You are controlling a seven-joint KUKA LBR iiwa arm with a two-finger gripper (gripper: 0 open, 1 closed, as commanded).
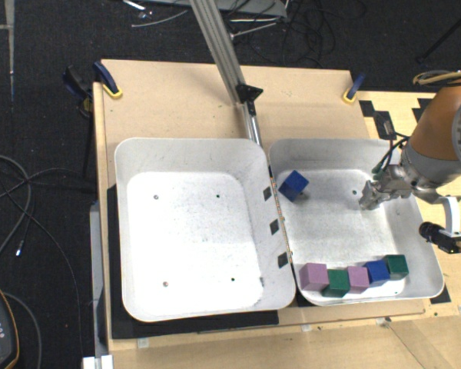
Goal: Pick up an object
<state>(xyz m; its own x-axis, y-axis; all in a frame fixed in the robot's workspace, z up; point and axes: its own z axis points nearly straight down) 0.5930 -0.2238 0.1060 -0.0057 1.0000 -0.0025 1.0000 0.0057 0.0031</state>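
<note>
A blue block (293, 184) lies alone at the back left of the right bin (330, 229). Along that bin's front wall runs a row of blocks: a purple one (314, 276), a green one (338, 281), a second purple one (358, 277), a blue one (378, 270) and a dark green one (397, 265). My gripper (368, 197) hangs over the back right part of the right bin, well to the right of the lone blue block and above the row. No block shows at its tip.
The left bin (188, 229) lies beside the right one, with black clips along the shared edge. A slanted metal rod (227, 60) crosses the bench's back. Clamps (107, 79) grip the back corners. The arm's black fitting (444, 238) hangs over the right rim.
</note>
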